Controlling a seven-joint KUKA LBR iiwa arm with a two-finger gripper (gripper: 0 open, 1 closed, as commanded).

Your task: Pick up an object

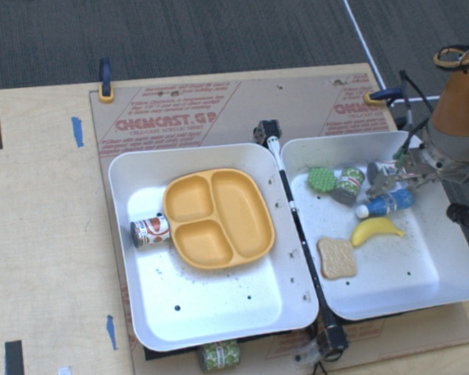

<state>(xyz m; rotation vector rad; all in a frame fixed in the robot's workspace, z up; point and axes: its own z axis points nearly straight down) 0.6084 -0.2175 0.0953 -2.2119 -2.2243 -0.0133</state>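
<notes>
Nearest you in the right bin (466, 280) lies the slice of bread (337, 257), flat on the floor; it looks like a light, low piece with little edge to pinch, so you would have to take it across its width. Just beyond it the yellow banana (376, 230) curves beside the blue bottle (389, 203), the two almost touching. The banana is likely smooth plastic, light and stiff; take it across the thick middle, not the tapering ends. The bottle lies on its side and will probably roll, so close across its body. Farther back sit a green can (349, 182) and a green knobbly thing (322, 179), close together. The gripper (390, 176) is low over the bottle's far end, but you cannot tell how it is set.
</notes>
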